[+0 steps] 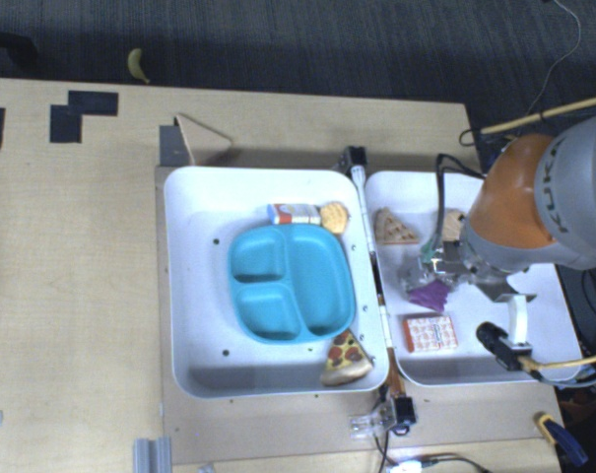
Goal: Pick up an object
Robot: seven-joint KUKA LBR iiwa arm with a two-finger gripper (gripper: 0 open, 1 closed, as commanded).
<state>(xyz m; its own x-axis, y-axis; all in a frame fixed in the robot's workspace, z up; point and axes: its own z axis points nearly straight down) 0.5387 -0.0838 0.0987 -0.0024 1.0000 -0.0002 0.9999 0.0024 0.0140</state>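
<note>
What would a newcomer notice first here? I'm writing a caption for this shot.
The bright blue divided tray in the left bin stands out, with a pizza slice leaning at that bin's near right corner. In the right bin, the grey and orange arm lowers its hand over a purple object.

- Tan bench (pixel 71 294) is carrying two white bins side by side: left bin (pixel 194 264), right bin (pixel 559 313).
- Black tape patches (pixel 81 114) are lying at its far-left corner.
</note>
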